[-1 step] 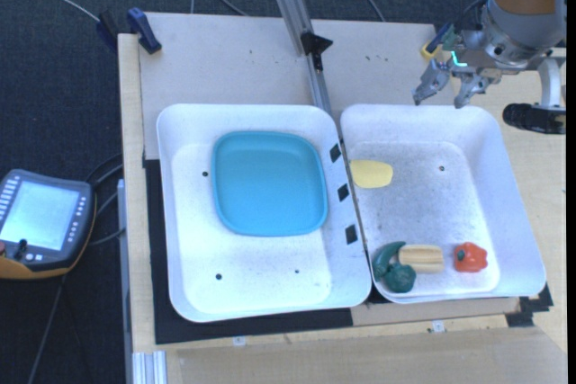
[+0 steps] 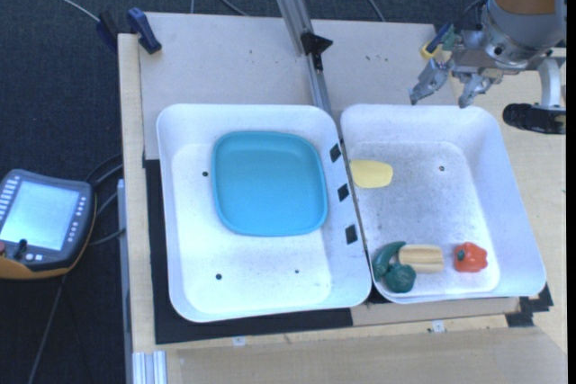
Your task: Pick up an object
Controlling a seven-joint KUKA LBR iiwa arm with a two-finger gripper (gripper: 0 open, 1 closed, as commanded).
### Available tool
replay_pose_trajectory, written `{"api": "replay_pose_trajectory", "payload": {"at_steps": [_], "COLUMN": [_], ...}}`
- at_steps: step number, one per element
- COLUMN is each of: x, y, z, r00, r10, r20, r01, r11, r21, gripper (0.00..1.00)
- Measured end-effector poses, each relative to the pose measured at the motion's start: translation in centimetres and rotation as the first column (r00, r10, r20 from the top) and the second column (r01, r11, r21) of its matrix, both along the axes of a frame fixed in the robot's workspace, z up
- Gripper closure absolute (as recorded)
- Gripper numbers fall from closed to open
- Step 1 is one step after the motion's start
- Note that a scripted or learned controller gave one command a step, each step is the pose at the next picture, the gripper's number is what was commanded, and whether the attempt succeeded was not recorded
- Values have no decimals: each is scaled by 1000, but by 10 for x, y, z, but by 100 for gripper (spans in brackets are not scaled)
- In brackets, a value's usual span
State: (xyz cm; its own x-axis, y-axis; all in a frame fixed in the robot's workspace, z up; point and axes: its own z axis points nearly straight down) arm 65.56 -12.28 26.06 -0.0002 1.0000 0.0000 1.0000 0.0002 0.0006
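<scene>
Gripper (image 2: 449, 91) at 1 o'clock, above far rim of right bin (image 2: 504, 153), fingers spread, nothing between them. Candidates inside bin: yellow piece (image 2: 371, 174) at left wall; green veg (image 2: 392, 268), tan block (image 2: 421, 258), red pepper (image 2: 469, 257) clustered 5 o'clock. Blue plate (image 2: 269, 183) in left bin (image 2: 184, 220). Likely pre-grasp hover.

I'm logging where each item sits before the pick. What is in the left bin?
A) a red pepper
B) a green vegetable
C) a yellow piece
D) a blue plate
D: the blue plate lies flat in the left bin, while the yellow piece, green vegetable and red pepper all sit in the right bin.
</scene>
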Motion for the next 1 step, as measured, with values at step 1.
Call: {"api": "replay_pose_trajectory", "payload": {"at_steps": [1], "x": [0], "y": [2], "z": [-42], "r00": [1000], "r10": [0], "r20": [-3], "r01": [0], "r11": [1000], "r21": [0], "gripper": [0]}}
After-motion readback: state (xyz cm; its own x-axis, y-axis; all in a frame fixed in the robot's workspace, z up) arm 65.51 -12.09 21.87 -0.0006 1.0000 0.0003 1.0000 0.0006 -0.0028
